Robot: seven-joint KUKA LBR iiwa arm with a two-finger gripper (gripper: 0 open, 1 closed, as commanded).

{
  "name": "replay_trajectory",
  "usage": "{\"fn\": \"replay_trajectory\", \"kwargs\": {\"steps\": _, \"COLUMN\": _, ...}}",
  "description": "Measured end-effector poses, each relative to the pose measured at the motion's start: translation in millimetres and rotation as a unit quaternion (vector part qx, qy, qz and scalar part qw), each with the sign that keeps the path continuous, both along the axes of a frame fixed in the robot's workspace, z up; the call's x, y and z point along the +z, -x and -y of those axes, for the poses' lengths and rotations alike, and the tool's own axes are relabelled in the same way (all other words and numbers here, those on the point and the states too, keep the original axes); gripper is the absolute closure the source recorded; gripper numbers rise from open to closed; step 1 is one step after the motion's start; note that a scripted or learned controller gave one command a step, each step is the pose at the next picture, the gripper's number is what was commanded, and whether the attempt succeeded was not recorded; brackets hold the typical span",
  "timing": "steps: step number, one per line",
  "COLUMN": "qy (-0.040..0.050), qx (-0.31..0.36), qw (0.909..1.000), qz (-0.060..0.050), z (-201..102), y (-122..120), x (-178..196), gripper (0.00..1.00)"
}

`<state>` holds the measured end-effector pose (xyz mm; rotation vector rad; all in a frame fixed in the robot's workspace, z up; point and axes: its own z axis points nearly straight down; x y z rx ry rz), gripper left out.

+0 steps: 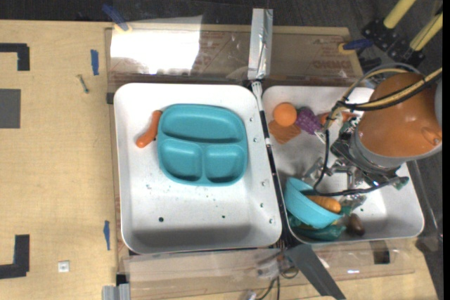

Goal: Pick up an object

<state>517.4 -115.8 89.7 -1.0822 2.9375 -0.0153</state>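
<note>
Reaching into the right bin (pixel 408 218), the gripper (pixel 344 186) hangs over a teal bowl (pixel 306 206) with an orange piece (pixel 325 204) on its rim; its opening cannot be told. An orange ball (pixel 285 114) and purple toy (pixel 306 121) lie behind. The left bin (pixel 133 207) bears a teal tray (pixel 202 144) and carrot (pixel 148 130).

left bin (pixel 133 207): open floor below teal tray (pixel 202 144) | right bin (pixel 408 218): crowded, teal bowl (pixel 306 207), orange ball (pixel 285 114), purple toy (pixel 307 120)
</note>
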Motion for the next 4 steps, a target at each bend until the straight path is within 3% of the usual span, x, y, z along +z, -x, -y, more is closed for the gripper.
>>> {"fn": "replay_trajectory", "kwargs": {"steps": 1, "qy": -0.0008, "qx": 0.002, "qw": 1.0, "qz": 0.009, "z": -3, "y": -6, "x": 14, "gripper": 1.0}}
{"fn": "replay_trajectory", "kwargs": {"steps": 2, "qy": -0.0011, "qx": 0.002, "qw": 1.0, "qz": 0.008, "z": -3, "y": -5, "x": 13, "gripper": 0.0}}
{"fn": "replay_trajectory", "kwargs": {"steps": 3, "qy": -0.0023, "qx": -0.009, "qw": 0.9999, "qz": 0.004, "z": 3, "y": 20, "x": 0, "gripper": 0.0}}
{"fn": "replay_trajectory", "kwargs": {"steps": 4, "qy": -0.0026, "qx": -0.07, "qw": 0.9975, "qz": -0.001, "z": 50, "y": -26, "x": 67, "gripper": 0.0}}
